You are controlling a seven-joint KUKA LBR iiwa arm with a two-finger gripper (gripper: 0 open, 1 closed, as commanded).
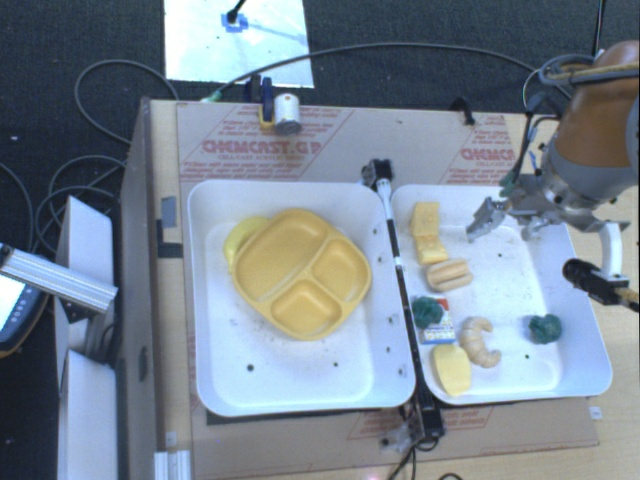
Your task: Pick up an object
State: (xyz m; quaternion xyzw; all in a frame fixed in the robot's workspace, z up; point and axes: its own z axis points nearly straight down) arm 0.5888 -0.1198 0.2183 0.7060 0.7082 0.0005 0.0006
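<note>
The right bin holds several toy foods. Two yellow blocks lie at its upper left, with a tan bread roll below them. Lower down are a green broccoli piece, a pale croissant and a yellow wedge. A second green piece lies at the right. My gripper hangs over the bin's upper middle, right of the yellow blocks. It is open with nothing between its fingers.
The left bin carries a yellow divided plate resting on another yellow item. A black divider rail runs between the bins. A black arm part juts over the right bin's right rim.
</note>
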